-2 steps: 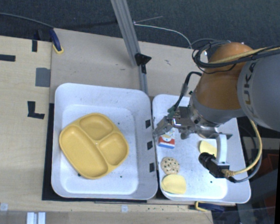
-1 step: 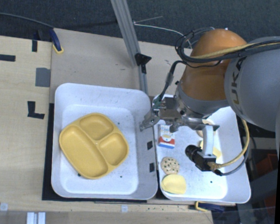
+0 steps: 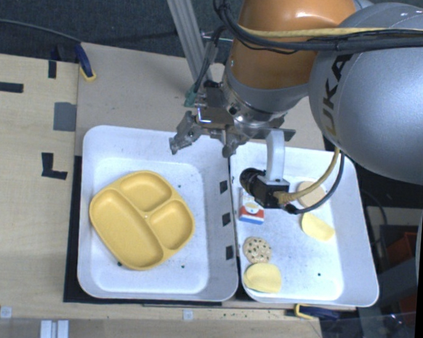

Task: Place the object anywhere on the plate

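**Op:** I have the gripper [image 3: 202,145] hanging over the far edge of the left bin [image 3: 87,264], its 2 fingers spread apart with nothing between them.

**Desk:** Where does the object lie from there?

**Op:** I can't tell which item is meant. The cookie [image 3: 256,248], the small carton [image 3: 251,213] and 2 yellow pieces all sit in the right bin [image 3: 356,278], to the right of and nearer the camera than my fingers.

**Desk:** And the plate?

**Op:** The yellow plate [image 3: 142,217] lies in the left bin, its long axis running diagonally, far-left to near-right. The carton's long axis looks roughly front-to-back.
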Controlling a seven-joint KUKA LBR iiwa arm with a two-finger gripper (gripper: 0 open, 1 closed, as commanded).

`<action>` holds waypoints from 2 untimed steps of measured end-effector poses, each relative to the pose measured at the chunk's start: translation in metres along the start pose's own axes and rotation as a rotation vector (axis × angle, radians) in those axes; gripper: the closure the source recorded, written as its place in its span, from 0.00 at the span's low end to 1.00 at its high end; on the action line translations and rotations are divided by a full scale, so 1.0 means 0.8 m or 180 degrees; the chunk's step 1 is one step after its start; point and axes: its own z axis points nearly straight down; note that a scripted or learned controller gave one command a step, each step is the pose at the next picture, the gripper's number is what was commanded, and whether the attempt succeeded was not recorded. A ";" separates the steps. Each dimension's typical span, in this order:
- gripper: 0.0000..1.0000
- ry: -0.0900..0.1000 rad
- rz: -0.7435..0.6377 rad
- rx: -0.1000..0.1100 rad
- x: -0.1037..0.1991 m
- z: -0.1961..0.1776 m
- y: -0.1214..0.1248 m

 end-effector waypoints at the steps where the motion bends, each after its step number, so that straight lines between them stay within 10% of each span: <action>1: 1.00 -0.0022 0.0022 0.0028 -0.006 -0.007 -0.001; 2: 0.00 -0.0024 0.0022 0.0031 -0.006 -0.006 -0.001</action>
